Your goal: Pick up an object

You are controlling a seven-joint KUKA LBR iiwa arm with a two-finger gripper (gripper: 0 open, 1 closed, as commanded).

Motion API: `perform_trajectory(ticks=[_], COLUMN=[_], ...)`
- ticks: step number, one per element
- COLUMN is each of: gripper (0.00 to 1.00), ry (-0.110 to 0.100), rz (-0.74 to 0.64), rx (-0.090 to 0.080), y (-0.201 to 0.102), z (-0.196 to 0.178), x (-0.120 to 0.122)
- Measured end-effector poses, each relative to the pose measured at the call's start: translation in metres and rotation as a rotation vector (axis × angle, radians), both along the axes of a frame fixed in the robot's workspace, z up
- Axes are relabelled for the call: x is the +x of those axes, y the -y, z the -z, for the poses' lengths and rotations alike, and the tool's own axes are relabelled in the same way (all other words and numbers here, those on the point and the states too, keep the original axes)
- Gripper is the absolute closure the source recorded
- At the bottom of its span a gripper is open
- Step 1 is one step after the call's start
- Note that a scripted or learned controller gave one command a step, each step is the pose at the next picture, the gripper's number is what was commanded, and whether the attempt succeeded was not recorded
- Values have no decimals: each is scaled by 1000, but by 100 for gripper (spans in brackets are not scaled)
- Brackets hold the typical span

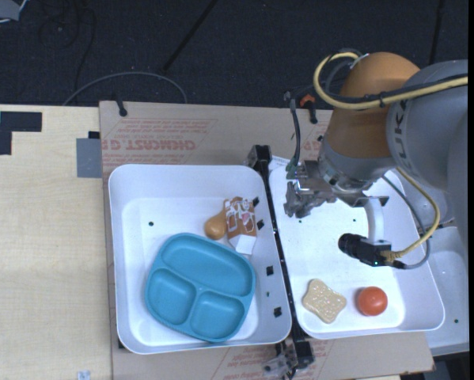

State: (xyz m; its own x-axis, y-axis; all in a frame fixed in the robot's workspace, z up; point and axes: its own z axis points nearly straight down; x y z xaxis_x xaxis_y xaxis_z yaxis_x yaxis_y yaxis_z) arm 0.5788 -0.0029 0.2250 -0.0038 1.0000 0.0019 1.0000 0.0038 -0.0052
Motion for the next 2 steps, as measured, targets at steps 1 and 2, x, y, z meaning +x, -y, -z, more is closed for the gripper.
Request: perform_trajectory(ticks=[1,2], gripper=[100,100], ry=[2,4], rz=[0,-1], rx=[-1,-2], y=[-55,-109], z=[9,0], x=[11,25])
